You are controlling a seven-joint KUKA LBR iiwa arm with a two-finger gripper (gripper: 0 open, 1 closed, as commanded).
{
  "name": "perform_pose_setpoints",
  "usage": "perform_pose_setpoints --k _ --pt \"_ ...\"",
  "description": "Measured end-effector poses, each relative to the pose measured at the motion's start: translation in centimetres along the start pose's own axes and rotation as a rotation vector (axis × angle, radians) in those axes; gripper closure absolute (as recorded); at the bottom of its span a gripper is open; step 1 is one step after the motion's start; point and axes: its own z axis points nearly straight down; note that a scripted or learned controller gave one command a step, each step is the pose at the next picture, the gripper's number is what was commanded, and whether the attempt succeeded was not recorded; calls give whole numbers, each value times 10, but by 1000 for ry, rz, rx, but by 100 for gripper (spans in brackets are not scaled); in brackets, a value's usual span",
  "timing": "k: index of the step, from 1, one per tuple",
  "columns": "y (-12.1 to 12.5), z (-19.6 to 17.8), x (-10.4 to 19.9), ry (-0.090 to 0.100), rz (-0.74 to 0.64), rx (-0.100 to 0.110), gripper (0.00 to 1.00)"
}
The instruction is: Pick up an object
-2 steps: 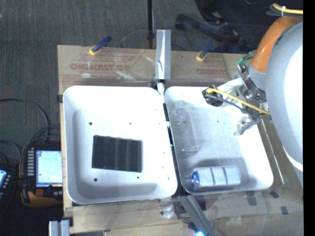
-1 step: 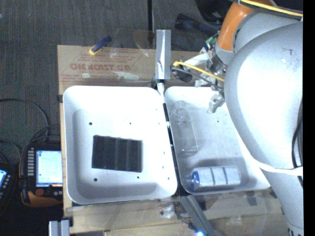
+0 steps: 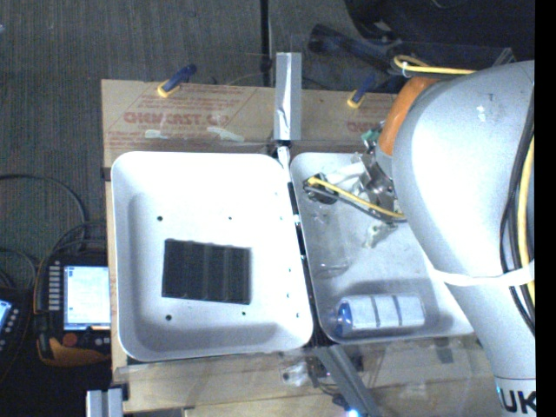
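A black ridged rectangular pad [image 3: 207, 271] lies flat in the middle of the left bin [image 3: 130, 189]. Along the front wall of the right bin [image 3: 326, 250] a clear plastic bottle [image 3: 380, 313] with a blue cap rests on its side, cap to the left. My gripper [image 3: 376, 222] hangs low over the back half of the right bin, behind the bottle and apart from it. The bulky grey arm [image 3: 473, 198] with its orange band hides the right side of that bin.
The two bins meet at a shared rim [image 3: 298, 233] down the middle. A metal post [image 3: 287, 102] stands behind them. Blue and yellow clamps [image 3: 176, 79] hold the wooden board at the back. A handheld control unit [image 3: 78, 298] lies left of the bench.
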Motion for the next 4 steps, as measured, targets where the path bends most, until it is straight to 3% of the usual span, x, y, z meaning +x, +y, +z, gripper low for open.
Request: perform_pose_setpoints --k 1,2,3,4 --pt "27 -103 -12 0 0 -1 0" --pt "-9 1 -43 1 -1 3 0" --pt "11 -30 -108 1 1 2 0" --pt "23 -77 -28 -1 0 0 0"
